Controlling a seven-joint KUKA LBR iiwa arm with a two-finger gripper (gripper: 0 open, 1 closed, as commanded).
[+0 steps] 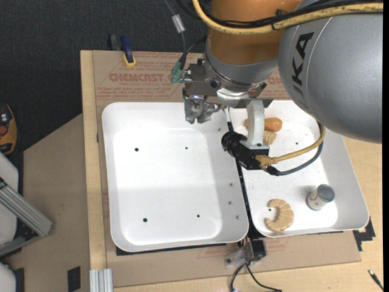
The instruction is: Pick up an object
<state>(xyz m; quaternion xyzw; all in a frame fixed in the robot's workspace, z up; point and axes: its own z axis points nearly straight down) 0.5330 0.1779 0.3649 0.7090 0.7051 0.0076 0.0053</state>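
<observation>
Far left: dark floor is showing, with a silver aluminium extrusion rail lying at a slant in the lower corner. A brown cardboard sheet with red "CHEMCAST" lettering is lying under both bins, and a small blue-and-yellow clamp is sitting at its top edge.

Left shallow white plastic bin is sitting on the cardboard, its floor showing a few small dark dots.

Centre: the two-finger metal gripper is hanging over the top right corner of the left bin, just beside the seam between the bins. Cannot tell how the pincer is set, since the wrist is blocking it. No object is showing in it. A black cable bundle with a tan hose is looping from the wrist across the seam.

Right shallow white plastic bin is lying under the large grey arm with an orange band. Near its top, an orange rounded toy piece is lying just beside a white finger-like bracket. Lower down, a tan curved croissant-shaped toy is resting near the front wall, and a small grey-capped cylinder is standing near it to the right, apart from it.
</observation>
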